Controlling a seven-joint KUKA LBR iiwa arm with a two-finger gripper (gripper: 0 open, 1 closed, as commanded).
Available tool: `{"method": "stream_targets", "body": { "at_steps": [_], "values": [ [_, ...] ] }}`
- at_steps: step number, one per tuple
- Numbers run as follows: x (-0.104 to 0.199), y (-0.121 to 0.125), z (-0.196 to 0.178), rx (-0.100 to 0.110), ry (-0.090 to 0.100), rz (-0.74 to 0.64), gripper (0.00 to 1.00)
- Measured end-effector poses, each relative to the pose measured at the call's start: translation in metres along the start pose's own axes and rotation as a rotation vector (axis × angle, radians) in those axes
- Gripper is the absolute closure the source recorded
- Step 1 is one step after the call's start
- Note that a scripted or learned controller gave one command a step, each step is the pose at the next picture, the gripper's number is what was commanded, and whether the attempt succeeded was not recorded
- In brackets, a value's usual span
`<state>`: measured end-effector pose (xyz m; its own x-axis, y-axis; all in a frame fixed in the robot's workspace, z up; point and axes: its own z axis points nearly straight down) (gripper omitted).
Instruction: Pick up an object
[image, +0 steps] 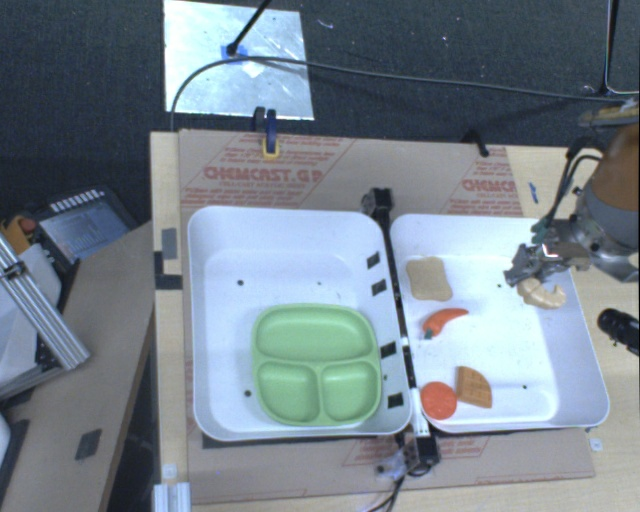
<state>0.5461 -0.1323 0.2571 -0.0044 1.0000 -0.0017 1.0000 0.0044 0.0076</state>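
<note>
Gripper (536, 262): dark two-finger unit at the right of the frame, low over the upper right part of the right-hand shallow white bin (570, 400); whether it is wide or narrow cannot be told at this size. It sits just above and touching or nearly touching a pale cream lumpy piece (546, 294), judged the likeliest target; nothing is visibly clamped.

Grey arm with orange band (615, 190): enters from the right edge, reaching over the bin wall.

Contents, right bin, all loose and apart, presumably scattered as candidates for picking:
- tan bread-like slab (429, 278), upper left of the bin;
- red-orange pepper-shaped piece (445, 320), centre left;
- round red tomato-like piece (438, 400), lower left corner;
- orange-brown wedge (474, 387), just beside the red round.

Left-hand shallow white bin (230, 250): holds a pale green three-compartment plastic tray (316, 362) at its lower centre.

Surface (330, 165): brown printed board under both bins, bearing a yellow and black clamp (268, 135) at its top edge.

Task status: pick judged not yet made.
</note>
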Motion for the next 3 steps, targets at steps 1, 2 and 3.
{"method": "stream_targets", "body": {
  "at_steps": [1, 2, 3],
  "values": [
    [0.052, 0.006, -0.004, 0.004, 0.003, -0.005, 1.0],
    [0.104, 0.006, 0.015, 0.007, 0.003, -0.004, 1.0],
    [0.157, 0.003, 0.01, 0.006, 0.003, -0.005, 1.0]
  ]
}}
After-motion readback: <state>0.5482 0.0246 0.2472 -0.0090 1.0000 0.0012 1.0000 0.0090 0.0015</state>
